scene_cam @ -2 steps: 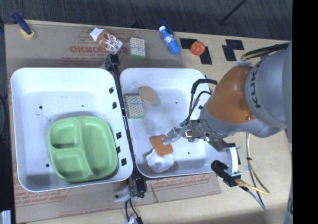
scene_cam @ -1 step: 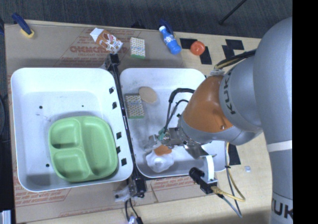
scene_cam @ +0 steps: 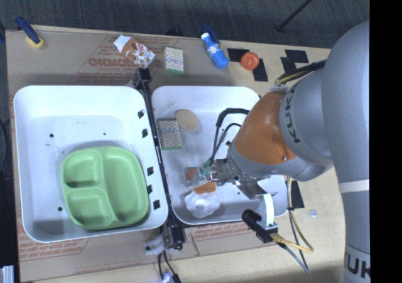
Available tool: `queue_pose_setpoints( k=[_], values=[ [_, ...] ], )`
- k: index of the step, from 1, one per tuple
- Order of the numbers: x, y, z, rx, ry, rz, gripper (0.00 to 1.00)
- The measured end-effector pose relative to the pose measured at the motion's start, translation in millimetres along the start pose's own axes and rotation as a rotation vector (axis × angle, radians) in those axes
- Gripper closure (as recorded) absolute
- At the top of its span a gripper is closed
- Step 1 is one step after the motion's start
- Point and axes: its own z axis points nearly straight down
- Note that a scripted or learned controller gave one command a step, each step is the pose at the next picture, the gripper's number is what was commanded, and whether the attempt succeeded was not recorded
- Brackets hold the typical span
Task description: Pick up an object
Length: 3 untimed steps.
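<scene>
The gripper (scene_cam: 210, 178) sits low in the right bin (scene_cam: 239, 96), lower centre of frame, among small items. I cannot tell how its fingers stand. It may nudge the white wad (scene_cam: 202, 204) aside and close on nothing.

Right bin held a tan oval pebble (scene_cam: 186, 120) near the back, a patterned sponge (scene_cam: 170, 134) beside it, crumpled white wrapper (scene_cam: 202, 204) at front.

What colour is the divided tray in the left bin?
Light green tray, seen clearly in the camera view.
</scene>
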Motion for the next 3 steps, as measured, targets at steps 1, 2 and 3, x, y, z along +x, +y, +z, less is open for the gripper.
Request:
queue_pose_setpoints(
  k=[1,2,3],
  values=[
    [85,1,-91,-0.004,0.0,0.005,1.0],
    [98,2,-102,-0.005,-0.001,0.006,1.0],
    [98,0,-94,0.0,-0.001,0.005,1.0]
  ],
)
